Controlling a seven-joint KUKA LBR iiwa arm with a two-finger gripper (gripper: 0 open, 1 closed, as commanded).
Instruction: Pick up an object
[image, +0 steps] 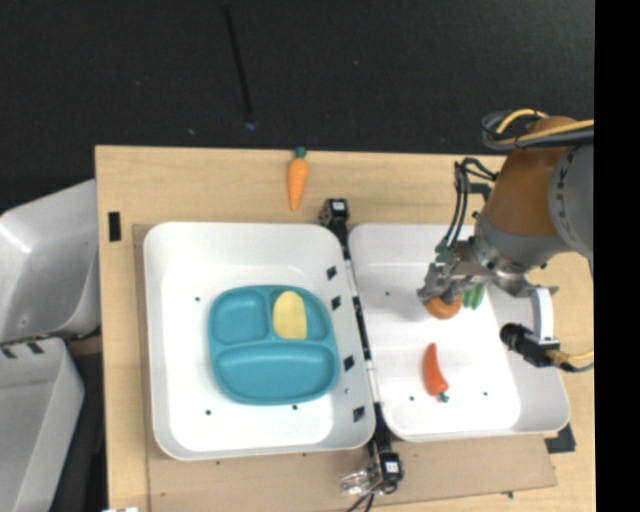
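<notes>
The gripper (446, 291) hangs low in the right bin (400, 250), touching an orange and green toy (450, 305). A red pepper (434, 371) lies nearer the bin's front. Left of this bin, a blue tray (250, 360) holds a yellow piece (290, 315). Behind it, a carrot (297, 180) rests on the bench (200, 175).

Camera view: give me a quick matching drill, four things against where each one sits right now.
Things:
1. carrot
2. yellow piece
3. red pepper
4. orange object

Places:
A. in the right bin, lying apart toward its near edge
B. on the bare bench, beyond the left bin
C. right at the gripper, in the right bin
D. in a top compartment of the blue divided plate

Pairs: 1-B, 2-D, 3-A, 4-C
</notes>
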